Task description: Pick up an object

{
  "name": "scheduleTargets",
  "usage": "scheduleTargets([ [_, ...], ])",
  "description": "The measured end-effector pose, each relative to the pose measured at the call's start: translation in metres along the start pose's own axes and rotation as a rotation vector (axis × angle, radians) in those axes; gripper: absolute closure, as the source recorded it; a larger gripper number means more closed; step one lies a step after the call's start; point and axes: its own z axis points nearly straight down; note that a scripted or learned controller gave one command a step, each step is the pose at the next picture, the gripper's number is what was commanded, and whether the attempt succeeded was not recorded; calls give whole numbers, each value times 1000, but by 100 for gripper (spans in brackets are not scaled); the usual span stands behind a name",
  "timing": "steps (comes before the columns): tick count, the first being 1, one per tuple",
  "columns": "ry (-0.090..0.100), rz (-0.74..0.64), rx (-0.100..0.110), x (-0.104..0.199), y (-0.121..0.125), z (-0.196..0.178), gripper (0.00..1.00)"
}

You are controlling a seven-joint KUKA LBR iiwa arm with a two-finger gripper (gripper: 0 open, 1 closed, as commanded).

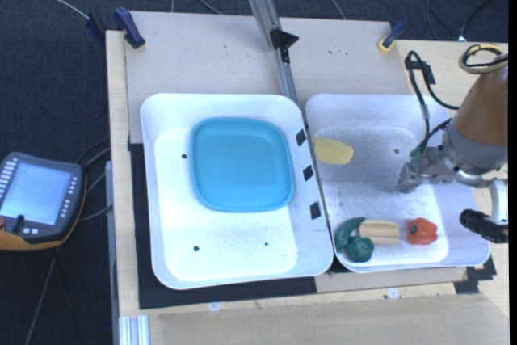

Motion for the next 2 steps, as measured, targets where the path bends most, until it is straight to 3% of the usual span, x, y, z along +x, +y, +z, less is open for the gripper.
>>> scheduleTargets([
  [2, -1, 0, -4, -3, 6, -100, 100],
])
